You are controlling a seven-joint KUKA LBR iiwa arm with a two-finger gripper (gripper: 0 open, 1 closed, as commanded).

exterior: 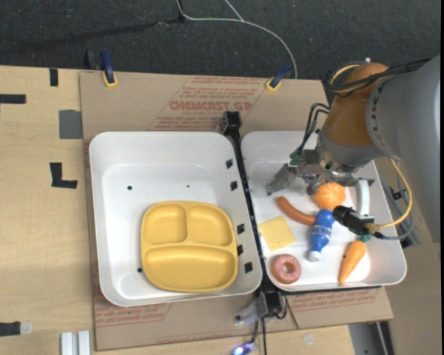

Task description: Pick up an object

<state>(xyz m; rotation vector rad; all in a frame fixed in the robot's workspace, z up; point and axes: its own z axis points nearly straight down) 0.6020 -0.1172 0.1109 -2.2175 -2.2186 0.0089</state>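
Gripper (302, 181) low in right bin (266, 150), 2 fingers spread wide, nothing between them. Sausage (295, 209): slim, orange-red, curved, lying just below fingertips, beside round orange (330, 195).

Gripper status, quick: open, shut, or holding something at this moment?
Gripper: open, fingers spread, nothing between them; it sits low in the right bin, just above the sausage and beside the orange.
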